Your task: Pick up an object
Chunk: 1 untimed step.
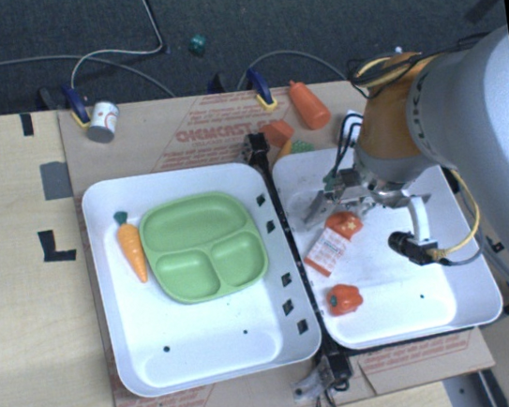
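My gripper (338, 206) hangs low over the upper left part of the right bin (460, 309), and it looks open. A small red and orange toy (344, 225) lies right under and between its fingertips, not lifted. Just below it rests a red and white packet (326, 253). A red pepper-like toy (345, 299) sits nearer the bin's front. In the left bin (125, 350) an orange carrot (132, 249) lies beside a green divided plate (205, 245).
The grey arm with its orange band (385, 126) covers the right bin's back right part. Behind the bins lie an orange bottle-shaped toy (309, 104), a small orange piece (279, 133) and a white can (103, 120). Black clips line the divider (284, 241).
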{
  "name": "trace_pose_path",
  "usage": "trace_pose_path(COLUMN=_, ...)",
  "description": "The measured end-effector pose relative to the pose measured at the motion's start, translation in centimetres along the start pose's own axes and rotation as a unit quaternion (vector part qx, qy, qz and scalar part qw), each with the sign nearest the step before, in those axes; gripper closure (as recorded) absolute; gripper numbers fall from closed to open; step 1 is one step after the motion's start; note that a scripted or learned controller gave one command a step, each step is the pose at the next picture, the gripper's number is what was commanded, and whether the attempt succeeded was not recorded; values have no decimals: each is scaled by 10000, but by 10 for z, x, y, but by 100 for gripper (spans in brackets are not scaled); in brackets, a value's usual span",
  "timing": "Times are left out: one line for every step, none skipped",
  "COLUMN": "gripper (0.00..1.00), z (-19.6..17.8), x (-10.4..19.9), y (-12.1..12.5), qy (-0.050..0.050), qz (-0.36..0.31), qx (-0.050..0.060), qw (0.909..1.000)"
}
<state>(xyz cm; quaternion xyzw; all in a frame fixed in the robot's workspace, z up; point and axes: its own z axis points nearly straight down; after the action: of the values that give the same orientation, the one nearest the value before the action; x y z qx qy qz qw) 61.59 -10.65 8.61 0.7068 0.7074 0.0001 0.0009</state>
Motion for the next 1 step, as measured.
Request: trace_pose_path(gripper=100, z=-11, x=0, y=1, qy=-8, qz=-3, qx=-20, qw=10000)
